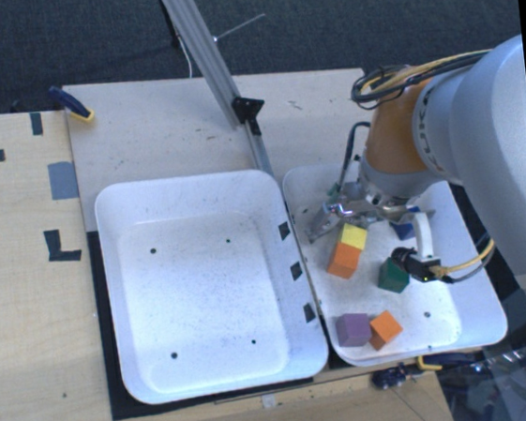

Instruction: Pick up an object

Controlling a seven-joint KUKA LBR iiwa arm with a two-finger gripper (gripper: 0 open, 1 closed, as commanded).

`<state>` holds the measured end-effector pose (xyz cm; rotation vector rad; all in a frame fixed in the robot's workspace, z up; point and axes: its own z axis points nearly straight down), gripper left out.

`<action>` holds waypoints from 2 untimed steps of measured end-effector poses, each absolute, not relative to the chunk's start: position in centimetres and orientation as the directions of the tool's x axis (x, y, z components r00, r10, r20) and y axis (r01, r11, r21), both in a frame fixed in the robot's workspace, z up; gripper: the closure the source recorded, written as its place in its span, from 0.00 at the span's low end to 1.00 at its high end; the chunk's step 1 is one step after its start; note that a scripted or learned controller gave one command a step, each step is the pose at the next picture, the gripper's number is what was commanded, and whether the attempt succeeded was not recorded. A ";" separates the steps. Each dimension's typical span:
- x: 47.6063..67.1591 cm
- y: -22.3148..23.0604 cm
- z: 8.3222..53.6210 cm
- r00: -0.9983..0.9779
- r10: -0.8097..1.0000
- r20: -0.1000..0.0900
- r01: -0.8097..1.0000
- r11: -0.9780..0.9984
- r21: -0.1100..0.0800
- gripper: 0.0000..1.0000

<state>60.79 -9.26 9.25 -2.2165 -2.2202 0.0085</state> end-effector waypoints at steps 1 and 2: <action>60.9 -9.1 10.6 -0.003 1.000 0.001 1.000 0.003 -0.003 1.00; 62.0 -9.3 15.5 -0.001 1.000 0.000 1.000 0.001 0.004 1.00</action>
